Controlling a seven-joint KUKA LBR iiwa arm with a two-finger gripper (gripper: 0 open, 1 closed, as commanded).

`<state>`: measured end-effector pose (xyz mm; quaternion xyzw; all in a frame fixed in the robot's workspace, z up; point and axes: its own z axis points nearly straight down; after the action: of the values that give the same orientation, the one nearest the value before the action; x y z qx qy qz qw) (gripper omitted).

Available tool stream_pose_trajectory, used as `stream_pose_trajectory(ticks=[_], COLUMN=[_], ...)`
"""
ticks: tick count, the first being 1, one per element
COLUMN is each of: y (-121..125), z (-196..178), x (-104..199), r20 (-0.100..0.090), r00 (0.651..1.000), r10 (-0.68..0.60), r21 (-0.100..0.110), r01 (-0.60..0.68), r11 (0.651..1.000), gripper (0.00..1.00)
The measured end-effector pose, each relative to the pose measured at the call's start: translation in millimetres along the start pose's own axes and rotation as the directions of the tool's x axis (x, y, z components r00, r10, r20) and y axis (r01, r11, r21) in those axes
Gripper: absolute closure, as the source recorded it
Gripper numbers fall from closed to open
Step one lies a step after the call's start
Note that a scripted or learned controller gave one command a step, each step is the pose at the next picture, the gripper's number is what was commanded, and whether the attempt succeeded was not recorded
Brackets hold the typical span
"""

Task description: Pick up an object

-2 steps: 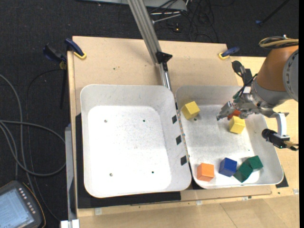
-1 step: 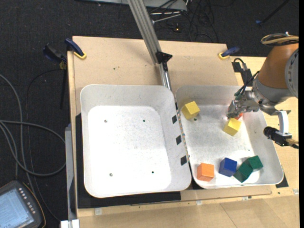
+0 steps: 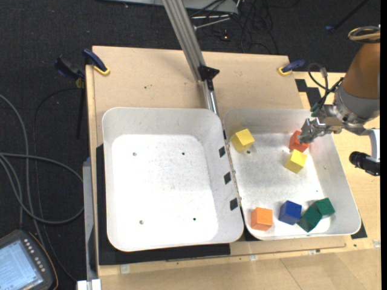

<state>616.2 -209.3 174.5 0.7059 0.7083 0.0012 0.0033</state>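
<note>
**Gripper over red block, grasp not confirmed**

I've got the gripper (image 3: 307, 133) down in the right bin (image 3: 338, 180), near its far right side, w/ the red block (image 3: 297, 141) right at the tip, partly hidden under it. Can't tell from this angle whether it's parted, closed, or on the block, so I won't call it held.

Risks as I judge them:
- The yellow block (image 3: 296, 161) sits just below the red one, touching or nearly so. A closing squeeze could catch both, or shove the red one off sideways.
- Red block looks tilted, so the grip could land on a corner and slip on the lift.
- Bin wall is close behind the gripper; little room to correct.

Other blocks sit well away toward the near edge and left of the gripper: another yellow (image 3: 243, 139), orange (image 3: 262, 218), blue (image 3: 290, 212), two green (image 3: 317, 213).
</note>
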Motion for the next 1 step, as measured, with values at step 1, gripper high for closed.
stream_pose_trajectory(ticks=[1], y=[1.6], z=[-29.5], x=[-0.2], r20=[-0.001], r00=[1.000], r10=[0.000], r21=[0.001], r01=[0.000], r11=[1.000], gripper=[1.00])
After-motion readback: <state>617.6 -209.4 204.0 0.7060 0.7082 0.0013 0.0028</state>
